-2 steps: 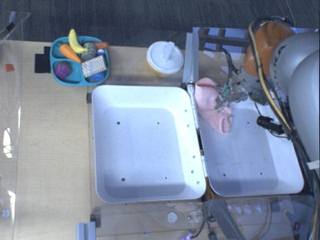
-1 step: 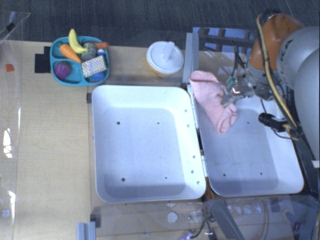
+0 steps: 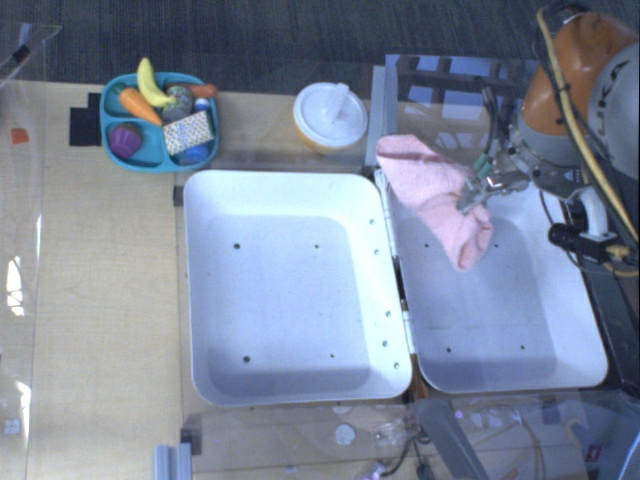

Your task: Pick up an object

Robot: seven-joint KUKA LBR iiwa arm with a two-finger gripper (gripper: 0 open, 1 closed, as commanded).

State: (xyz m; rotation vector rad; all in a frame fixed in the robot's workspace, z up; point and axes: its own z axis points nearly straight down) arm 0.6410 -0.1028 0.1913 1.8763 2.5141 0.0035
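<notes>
Over right bin (image 3: pixel 560 353), far end: gripper (image 3: pixel 478 190) down on pink towel (image 3: pixel 440 203), clamped on a fold. Left bin (image 3: pixel 290 288) alongside.

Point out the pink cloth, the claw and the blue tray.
pink cloth (image 3: pixel 432 190): camera view, middle of its folds.
claw (image 3: pixel 478 190): camera view, between its fingertips.
blue tray (image 3: pixel 112 160): camera view, lower left rim.

pink cloth (image 3: pixel 440 196), white bins (image 3: pixel 290 388)

I see a pale wooden bench (image 3: pixel 90 298) filling my view, dark carpeted floor (image 3: pixel 250 13) along twelve o'clock, a clear plastic panel (image 3: pixel 20 268) at nine o'clock catching bright glare, metal frame (image 3: pixel 385 98) toward one o'clock.
</notes>
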